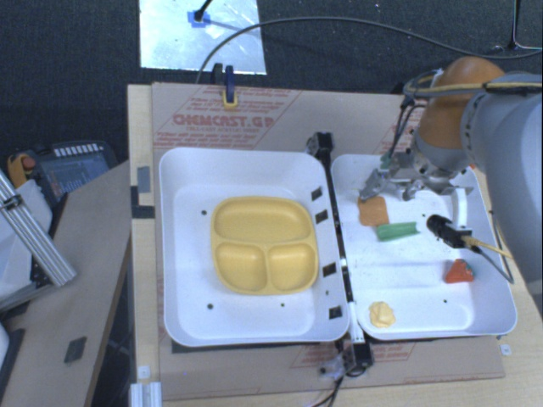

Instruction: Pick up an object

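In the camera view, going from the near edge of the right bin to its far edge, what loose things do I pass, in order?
pale yellow lump → red piece → green stick → orange-brown piece

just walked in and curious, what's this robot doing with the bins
The arm reaches into the right bin, its pincer close by an orange piece. Nothing looks picked up yet. A green piece, red piece and yellow lump lie in that bin; the left bin has a yellow divided tray.
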